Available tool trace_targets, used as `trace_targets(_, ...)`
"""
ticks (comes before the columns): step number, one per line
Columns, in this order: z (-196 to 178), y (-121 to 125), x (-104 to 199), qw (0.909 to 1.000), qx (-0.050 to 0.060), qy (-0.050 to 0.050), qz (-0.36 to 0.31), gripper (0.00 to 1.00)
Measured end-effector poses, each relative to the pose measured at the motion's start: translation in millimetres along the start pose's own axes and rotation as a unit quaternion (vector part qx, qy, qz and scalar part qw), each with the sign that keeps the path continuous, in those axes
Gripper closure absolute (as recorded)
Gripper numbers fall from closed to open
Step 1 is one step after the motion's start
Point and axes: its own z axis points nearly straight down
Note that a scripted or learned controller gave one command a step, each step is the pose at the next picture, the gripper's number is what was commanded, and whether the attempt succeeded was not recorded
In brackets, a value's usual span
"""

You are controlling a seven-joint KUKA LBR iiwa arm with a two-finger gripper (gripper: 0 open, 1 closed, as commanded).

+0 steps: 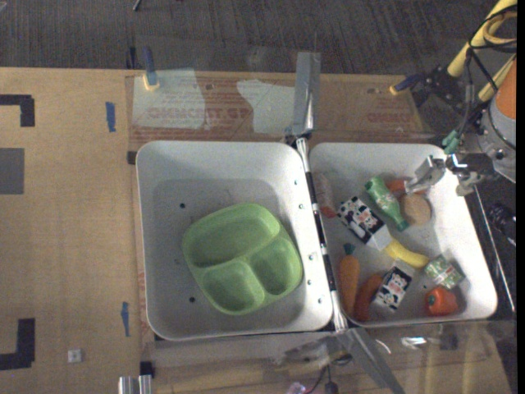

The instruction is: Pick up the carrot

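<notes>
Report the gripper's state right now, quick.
Gripper: cannot be told. It hangs over the far right part of the right bin, apart from the carrot, which lies near that bin's left wall.

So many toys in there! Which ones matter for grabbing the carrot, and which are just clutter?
Matter:
carrot, in the right bin
gripper, at that bin's far right corner

Clutter:
green divided tray, in the left bin
banana
two cow-print cartons
tomato
green bottle
</notes>
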Motion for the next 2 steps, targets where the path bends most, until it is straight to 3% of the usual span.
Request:
trace_targets(1,21,-61,-36,0.9954,0.0,0.0,-0.096,0.0)
trace_targets(2,76,-69,-84,0.9855,-0.001,0.0,-0.17,0.0)
